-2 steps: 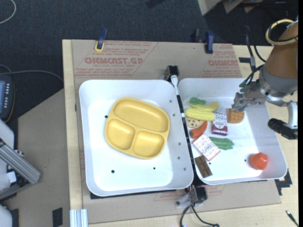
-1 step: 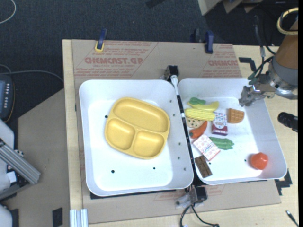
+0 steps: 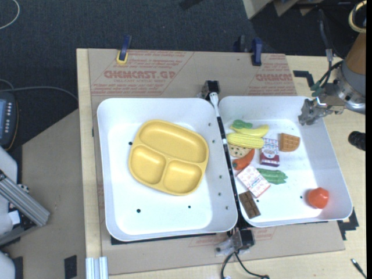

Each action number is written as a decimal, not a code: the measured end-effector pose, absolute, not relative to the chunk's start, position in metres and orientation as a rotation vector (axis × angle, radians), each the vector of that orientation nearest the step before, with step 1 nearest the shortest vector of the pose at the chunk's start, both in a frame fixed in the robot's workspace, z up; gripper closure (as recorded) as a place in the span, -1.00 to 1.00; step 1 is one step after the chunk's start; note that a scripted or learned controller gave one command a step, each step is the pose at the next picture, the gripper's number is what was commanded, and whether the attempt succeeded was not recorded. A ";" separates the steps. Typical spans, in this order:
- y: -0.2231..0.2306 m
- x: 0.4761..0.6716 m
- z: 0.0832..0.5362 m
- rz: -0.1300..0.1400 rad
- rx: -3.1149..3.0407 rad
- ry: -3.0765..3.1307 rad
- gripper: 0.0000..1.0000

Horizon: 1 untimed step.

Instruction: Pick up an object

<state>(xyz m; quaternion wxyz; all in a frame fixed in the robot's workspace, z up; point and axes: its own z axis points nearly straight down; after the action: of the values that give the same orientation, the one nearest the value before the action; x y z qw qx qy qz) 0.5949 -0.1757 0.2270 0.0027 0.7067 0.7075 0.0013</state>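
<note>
Camera view: the gripper [image 3: 309, 110] is seen at the upper right of the frame, above the right bin's [image 3: 339, 173] far corner; its opening cannot be told. Toy foods lie in that bin: a corn cob [image 3: 247, 138], a waffle [image 3: 289, 142], a tomato [image 3: 318, 197]. A yellow divided plate [image 3: 168, 156] occupies the left bin [image 3: 113, 173].

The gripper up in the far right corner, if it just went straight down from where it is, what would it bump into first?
Probably bare bin floor. The gripper hangs over the right bin near its far right corner, and the nearest item, the waffle piece, lies off to the side. Height is hard to judge here.
</note>
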 end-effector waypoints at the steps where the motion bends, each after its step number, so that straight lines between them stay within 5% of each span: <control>1: -0.118 0.586 0.236 0.002 2.217 2.229 1.00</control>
<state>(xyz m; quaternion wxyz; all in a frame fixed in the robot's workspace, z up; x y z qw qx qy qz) 0.5859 -0.1179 0.2355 -0.0011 0.7053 0.7089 0.0005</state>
